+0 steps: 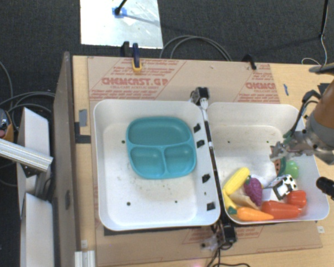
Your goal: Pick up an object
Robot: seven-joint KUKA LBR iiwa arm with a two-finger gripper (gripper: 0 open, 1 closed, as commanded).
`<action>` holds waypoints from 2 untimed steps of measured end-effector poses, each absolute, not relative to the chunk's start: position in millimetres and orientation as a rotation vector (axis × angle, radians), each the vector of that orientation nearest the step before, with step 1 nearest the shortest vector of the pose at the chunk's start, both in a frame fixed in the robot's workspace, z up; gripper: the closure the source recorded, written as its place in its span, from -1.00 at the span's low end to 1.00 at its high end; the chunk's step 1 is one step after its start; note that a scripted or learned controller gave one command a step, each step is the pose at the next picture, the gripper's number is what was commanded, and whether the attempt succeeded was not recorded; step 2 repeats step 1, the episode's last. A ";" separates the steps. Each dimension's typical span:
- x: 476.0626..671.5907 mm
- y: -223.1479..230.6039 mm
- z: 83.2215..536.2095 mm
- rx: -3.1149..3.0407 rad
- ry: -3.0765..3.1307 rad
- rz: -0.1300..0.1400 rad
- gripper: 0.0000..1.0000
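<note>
Several toy foods lie piled in the front of the right bin (250, 121): a yellow corn-like piece (236, 179), a purple eggplant (254, 190), an orange carrot (253, 214), a long red pepper (279, 208), a red tomato (298, 197), a black-and-white block (285, 186) and a green piece (291, 168). My gripper (281, 153) hangs low over the bin's right side, just above and left of the green piece, at the back edge of the pile. Its tip is small and partly blurred against the toys.
The left bin (108, 166) holds a teal divided plate (161, 148). A black-clipped divider (207, 149) runs between the two bins. Cardboard (156, 77) lies behind the bins, and cables trail at the bench's back and left.
</note>
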State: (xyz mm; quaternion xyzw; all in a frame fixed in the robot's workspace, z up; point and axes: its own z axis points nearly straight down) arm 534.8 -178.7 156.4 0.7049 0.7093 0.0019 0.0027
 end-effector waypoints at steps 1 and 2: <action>607.5 -106.2 183.6 2.202 2.232 0.013 1.00; 607.5 -106.2 183.6 2.202 2.232 0.013 1.00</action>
